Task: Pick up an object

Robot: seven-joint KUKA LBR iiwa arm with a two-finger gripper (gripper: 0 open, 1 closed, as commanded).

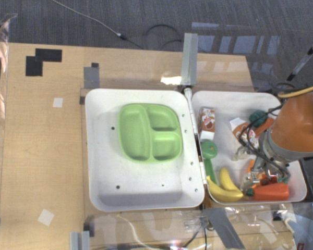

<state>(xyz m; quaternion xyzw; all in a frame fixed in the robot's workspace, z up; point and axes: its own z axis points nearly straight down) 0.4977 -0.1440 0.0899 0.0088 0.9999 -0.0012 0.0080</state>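
Low in the right bin hangs my end effector, reaching in from the right; whether it is parted or closed, I cannot tell. It hovers just above an orange carrot at the bin's near edge. A yellow banana lies just to its left, beside a green utensil. A small carton sits farther back. The left bin holds a green divided plate.
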